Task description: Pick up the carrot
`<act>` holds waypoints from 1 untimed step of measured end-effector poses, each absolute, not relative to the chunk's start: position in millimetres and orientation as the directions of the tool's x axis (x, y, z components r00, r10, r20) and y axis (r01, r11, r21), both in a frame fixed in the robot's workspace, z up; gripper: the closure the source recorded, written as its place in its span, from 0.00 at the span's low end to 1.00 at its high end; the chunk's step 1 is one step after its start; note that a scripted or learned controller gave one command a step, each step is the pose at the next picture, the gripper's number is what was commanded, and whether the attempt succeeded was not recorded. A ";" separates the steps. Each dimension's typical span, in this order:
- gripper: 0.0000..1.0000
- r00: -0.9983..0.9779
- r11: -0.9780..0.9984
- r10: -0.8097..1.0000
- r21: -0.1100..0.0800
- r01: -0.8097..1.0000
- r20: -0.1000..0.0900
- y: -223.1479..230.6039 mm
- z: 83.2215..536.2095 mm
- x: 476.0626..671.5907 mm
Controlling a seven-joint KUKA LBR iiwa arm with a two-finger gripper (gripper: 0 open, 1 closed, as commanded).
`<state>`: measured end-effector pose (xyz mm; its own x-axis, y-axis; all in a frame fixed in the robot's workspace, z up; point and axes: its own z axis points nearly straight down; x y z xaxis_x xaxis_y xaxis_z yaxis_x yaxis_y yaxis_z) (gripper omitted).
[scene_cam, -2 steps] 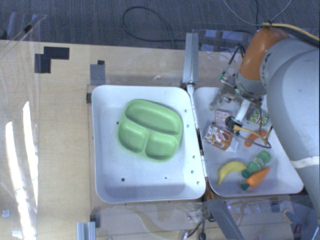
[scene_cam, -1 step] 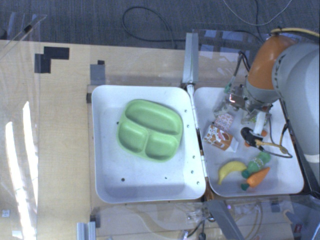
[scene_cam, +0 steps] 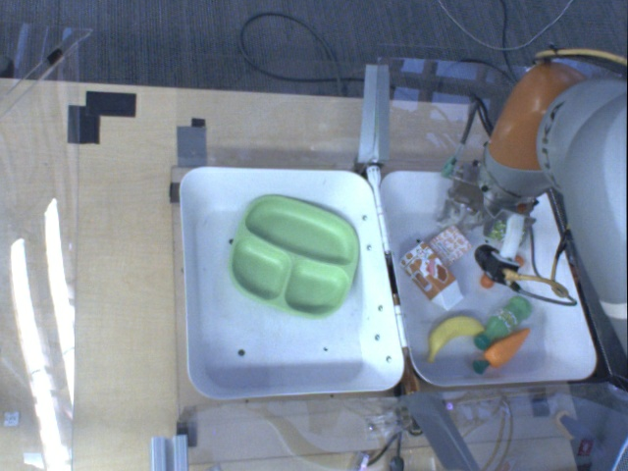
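Orange toy carrot (scene_cam: 507, 346) with a green stub end lies flat in the right-hand shallow white bin (scene_cam: 579, 366), well apart from the pincer (scene_cam: 471, 207) and on the side of it toward the bin's near wall. We judge the grasp not yet begun: the pincer hangs over the far part of that bin, nothing shows in it, and we cannot tell whether it is open or closed. Between the pincer and the carrot sits a red-and-white printed carton (scene_cam: 432, 265), just beside the pincer. A yellow toy banana (scene_cam: 453, 334) and a green knobbly toy (scene_cam: 506, 317) crowd the carrot, the green one touching it. Because of that crowding, we think a descent calls for lining up along the carrot's free orange flank, or the neighbours get nudged. A green divided plastic tray (scene_cam: 292, 253) lies in the other bin, far from the pincer.
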<state>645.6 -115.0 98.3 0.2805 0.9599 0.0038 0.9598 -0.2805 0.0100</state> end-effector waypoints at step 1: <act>1.00 0.256 -0.256 0.967 0.003 0.967 0.001 -120.5 88.2 643.9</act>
